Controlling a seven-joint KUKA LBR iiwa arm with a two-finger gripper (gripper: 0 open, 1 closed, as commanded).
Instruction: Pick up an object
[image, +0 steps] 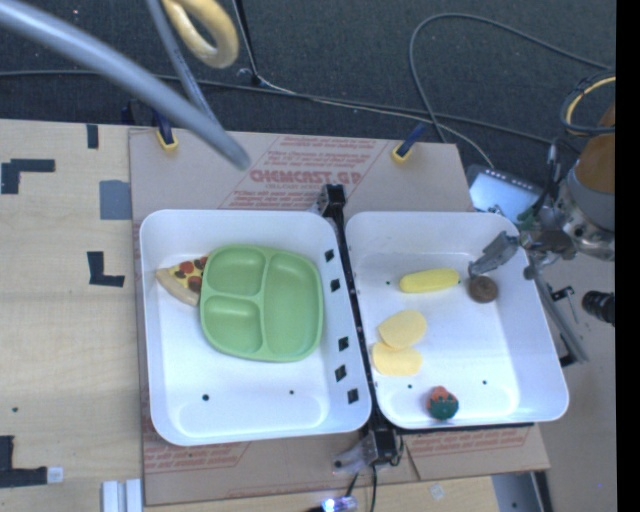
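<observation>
1. Reaching in from the right, the grey arm places its end effector (512, 256) over the upper right corner of the right-hand shallow white bin (545, 345). Two dark fingers appear spread apart, one pointing toward the bin's interior, one nearer the right wall. Nothing sits between them; the end effector holds no object.

2. Candidate objects in the right bin:
   - small round brown object (483, 289), just below the end effector and near it, the closest target;
   - elongated yellow banana-like piece (430, 281), just left of the brown object;
   - two flat pale yellow pieces (400, 343), touching or overlapping near the bin's middle;
   - small red-and-green rounded object (442, 403), near the front wall.

3. The left-hand white bin (165, 330) holds a green sectioned plastic tray (262, 302) with a toy pizza slice (182, 281) partly tucked under its left edge. Both lie well apart from the end effector.

4. Judgement of stage: approach only; no grasp is made yet.

5. Failure risks:
   - The brown object is small and round; an off-centre closure could squirt it sideways.
   - Its position near the right wall may cause one finger to strike the wall or rim on descent.
   - Insufficient descent closes the fingers above the object on air.
   - The flat yellow pieces offer little height to grip.
</observation>
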